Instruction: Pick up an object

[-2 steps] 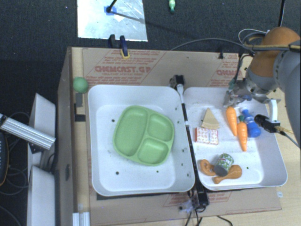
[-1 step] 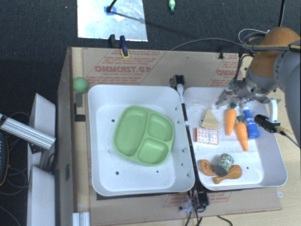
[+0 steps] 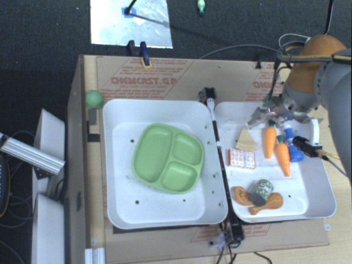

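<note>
Right now my arm reaches in from the right, with the pincer [image 3: 273, 113] low over the far part of the right bin [image 3: 322, 194]; whether it is apart or together I cannot tell, and I see nothing caught in it.

Candidates lie just near of it: two carrots [image 3: 276, 145] side by side, the left one's top almost under the pincer; a blue piece [image 3: 293, 146] touching the right carrot; a tan wedge [image 3: 246, 140] to the left, with a small patterned card [image 3: 242, 159] nearer. At the bin's near edge a small can [image 3: 263, 189] rests on brown pieces [image 3: 258, 198].

The left bin [image 3: 118, 202] carries a green divided plate [image 3: 168, 158]; that lies well apart from the arm.

I judge this the approach step, with no grasp yet made. The left carrot looks the likeliest target; next I'd want the pincer centred across its width, then lowered and closed. The neighbouring carrot and blue piece crowd it; a nudge could spoil the grip.
</note>
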`<action>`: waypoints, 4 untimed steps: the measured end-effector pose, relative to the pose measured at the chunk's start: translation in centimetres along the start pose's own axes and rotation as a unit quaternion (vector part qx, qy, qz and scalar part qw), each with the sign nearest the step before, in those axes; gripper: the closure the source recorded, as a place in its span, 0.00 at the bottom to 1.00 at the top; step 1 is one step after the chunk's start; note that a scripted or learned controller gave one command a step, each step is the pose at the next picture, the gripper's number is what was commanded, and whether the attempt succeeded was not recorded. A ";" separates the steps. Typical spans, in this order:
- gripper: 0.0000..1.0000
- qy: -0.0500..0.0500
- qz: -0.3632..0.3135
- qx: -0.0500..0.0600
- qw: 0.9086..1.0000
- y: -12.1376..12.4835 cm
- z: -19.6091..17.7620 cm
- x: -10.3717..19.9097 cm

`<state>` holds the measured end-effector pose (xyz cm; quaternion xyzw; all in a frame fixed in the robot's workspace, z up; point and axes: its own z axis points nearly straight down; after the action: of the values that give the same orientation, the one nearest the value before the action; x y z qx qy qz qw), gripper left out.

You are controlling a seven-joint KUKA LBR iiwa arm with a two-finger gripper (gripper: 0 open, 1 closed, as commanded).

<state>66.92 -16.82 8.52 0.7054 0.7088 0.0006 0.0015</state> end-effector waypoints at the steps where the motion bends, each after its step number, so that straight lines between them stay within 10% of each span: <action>1: 0.00 0.000 0.001 0.000 1.000 0.0 -0.1 -0.7; 3: 0.00 0.000 0.002 0.000 1.000 0.0 0.0 -1.0; 4: 1.00 0.000 0.001 -0.002 1.000 0.1 -1.2 -1.0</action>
<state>67.05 -17.80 9.69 0.7060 0.7082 0.0017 0.0029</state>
